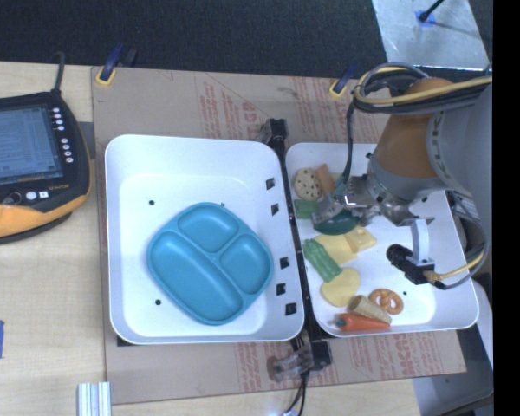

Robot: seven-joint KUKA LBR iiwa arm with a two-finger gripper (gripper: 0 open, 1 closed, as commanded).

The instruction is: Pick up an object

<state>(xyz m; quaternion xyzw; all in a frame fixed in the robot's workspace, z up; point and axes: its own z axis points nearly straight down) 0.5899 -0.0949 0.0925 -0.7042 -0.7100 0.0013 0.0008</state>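
My gripper is low in the right bin, near its left wall. It sits just above a dark teal piece and beside a round cookie. A pale green piece lies at its left. In front of it lie a green pickle-like piece, a yellow cheese wedge, a yellow rounded piece, a pretzel, a cone and a carrot. The wrist hides whatever is under it.
The left bin holds a blue divided plate. A tablet controller lies on the bench at far left. The arm's black cable loops hang over the right bin's right half.
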